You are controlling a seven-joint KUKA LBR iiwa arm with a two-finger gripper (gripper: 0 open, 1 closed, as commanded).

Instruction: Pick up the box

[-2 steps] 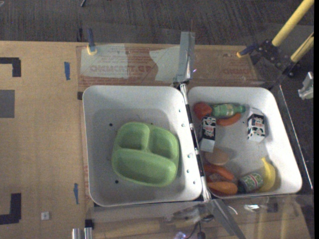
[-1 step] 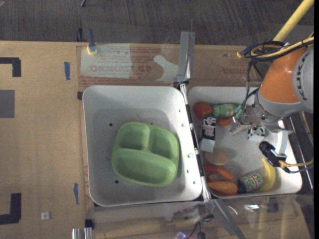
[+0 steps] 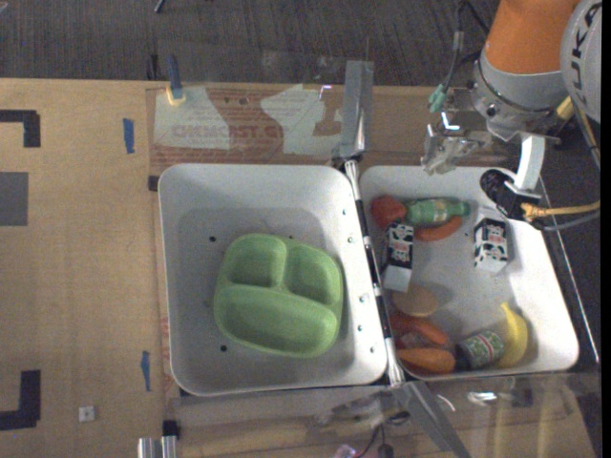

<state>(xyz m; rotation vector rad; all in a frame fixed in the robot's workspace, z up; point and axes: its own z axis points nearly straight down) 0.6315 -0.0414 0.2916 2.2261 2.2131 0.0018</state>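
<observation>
**Two White Bins on a Brown Bench**

A brown bench [image 3: 86, 284] is seen from above, with a dark floor behind it. Blue bits of tape and black marks are stuck on the wood. Two shallow white bins are set side by side on it.

In the left bin [image 3: 191, 198] a green tray [image 3: 278, 295] with three parts is laid flat. Nothing else is seen in that bin.

The right bin [image 3: 549, 303] is filled with toy food and small things. A little box [image 3: 491, 243] with black and white cow spots is found near the bin's right wall, standing by itself. A second spotted carton [image 3: 399, 253] is laid against the left wall. A green bottle [image 3: 436, 210] and a red thing [image 3: 387, 209] are seen at the far end. A yellow banana [image 3: 516, 335], a dark can [image 3: 481, 348] and some orange carrots [image 3: 427, 359] are gathered at the near end. A flat tan round thing [image 3: 416, 301] is placed in the middle.

The grey and orange arm [image 3: 530, 36] is reached in from the top right. The gripper [image 3: 445, 156] is held above the far edge of the right bin. Nothing is held by it. How wide it is cannot be told. The box is placed nearer to the front and more to the right than the gripper, well apart from it and not touched.
</observation>
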